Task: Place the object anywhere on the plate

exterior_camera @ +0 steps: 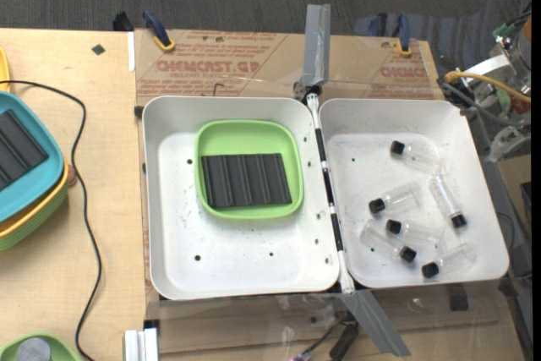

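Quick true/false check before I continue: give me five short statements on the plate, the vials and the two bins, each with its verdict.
1. The green plate sits in the left bin. True.
2. A dark ribbed insert lies on the plate. True.
3. The clear vials lie on the plate. False: they lie in the right bin.
4. The vials have black caps. True.
5. The vials stand upright in a row. False: they lie scattered on their sides.
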### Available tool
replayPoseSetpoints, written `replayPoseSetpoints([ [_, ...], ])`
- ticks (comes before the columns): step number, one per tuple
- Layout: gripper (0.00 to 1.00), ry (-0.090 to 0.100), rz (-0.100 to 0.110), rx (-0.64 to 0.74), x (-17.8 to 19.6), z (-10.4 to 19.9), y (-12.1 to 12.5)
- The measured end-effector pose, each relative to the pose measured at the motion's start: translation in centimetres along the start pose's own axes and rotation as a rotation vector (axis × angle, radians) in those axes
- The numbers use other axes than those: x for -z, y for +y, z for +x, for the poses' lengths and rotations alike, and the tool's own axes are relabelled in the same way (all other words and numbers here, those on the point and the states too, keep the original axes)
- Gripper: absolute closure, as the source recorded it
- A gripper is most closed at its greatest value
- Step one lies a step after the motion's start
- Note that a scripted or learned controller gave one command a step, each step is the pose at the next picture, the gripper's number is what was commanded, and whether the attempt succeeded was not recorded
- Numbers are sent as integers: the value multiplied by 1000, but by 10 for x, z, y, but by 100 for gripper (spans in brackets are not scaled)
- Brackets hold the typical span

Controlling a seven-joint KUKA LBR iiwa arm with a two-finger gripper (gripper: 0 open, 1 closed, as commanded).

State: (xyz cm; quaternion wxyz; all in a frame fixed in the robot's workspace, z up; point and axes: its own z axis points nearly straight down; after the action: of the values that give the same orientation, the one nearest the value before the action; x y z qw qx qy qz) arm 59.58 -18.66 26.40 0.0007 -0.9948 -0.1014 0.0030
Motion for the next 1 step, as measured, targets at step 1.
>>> replayPoseSetpoints([
  [1, 0, 1, 1, 0, 13, -12, -17],
])
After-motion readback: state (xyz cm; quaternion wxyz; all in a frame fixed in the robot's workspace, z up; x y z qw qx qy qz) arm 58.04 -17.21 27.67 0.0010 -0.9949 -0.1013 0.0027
